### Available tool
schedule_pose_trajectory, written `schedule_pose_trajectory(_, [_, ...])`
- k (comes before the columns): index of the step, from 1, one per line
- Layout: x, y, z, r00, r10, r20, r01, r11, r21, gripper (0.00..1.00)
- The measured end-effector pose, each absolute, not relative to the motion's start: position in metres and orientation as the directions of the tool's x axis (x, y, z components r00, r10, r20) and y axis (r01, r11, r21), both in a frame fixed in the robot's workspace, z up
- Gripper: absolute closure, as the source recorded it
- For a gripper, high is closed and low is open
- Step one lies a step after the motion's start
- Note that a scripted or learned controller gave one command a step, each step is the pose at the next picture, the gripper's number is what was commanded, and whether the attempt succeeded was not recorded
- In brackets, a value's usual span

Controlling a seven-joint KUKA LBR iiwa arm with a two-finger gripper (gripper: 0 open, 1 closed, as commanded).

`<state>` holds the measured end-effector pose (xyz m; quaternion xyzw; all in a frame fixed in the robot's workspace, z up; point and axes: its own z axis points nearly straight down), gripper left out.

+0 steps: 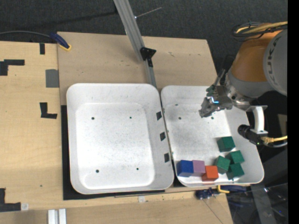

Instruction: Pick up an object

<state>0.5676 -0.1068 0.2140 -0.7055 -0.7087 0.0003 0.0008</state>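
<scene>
The gripper (208,109) hangs over the upper part of the right bin (187,97), above bare floor. Nothing shows between its fingers. Well below it, along the bin's front edge, lie a blue block (185,167), a lilac block (198,166) and an orange block (211,172) in a row. Several green blocks cluster at the front right: one (226,143) sits alone higher up, the others (231,164) are bunched by the corner.
The left bin (84,97) lies beside the right one on the wooden bench. A grey metal pole (132,27) slants in from the top and ends at the bins' shared back edge. A cable with a white connector (257,120) hangs right of the gripper.
</scene>
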Motion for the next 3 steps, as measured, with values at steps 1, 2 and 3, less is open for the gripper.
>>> schedule_pose_trajectory(1, [0.554, -0.048, 0.222, -0.007, 1.0, 0.002, 1.0, 0.007, -0.002, 1.0])
schedule_pose_trajectory(2, [0.556, 0.002, 0.23, -0.007, 1.0, 0.002, 1.0, 0.007, -0.001, 1.0])
schedule_pose_trajectory(3, [0.548, 0.064, 0.224, -0.008, 1.0, 0.002, 1.0, 0.008, -0.003, 1.0])
